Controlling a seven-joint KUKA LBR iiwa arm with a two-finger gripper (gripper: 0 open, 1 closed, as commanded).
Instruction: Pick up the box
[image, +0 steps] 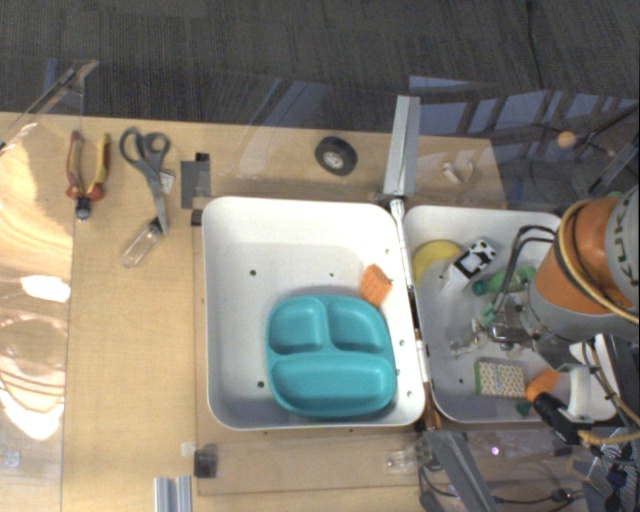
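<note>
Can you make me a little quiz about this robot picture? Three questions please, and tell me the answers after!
1. True or false: the teal tray lies in the left bin.
2. Which bin is the robot arm over? A) the left bin B) the right bin
3. Fill in the blank: the scissors lie on the wooden bench, outside the bins, on the picture's ____ side.

Key: 1. True. 2. B. 3. left.
</note>
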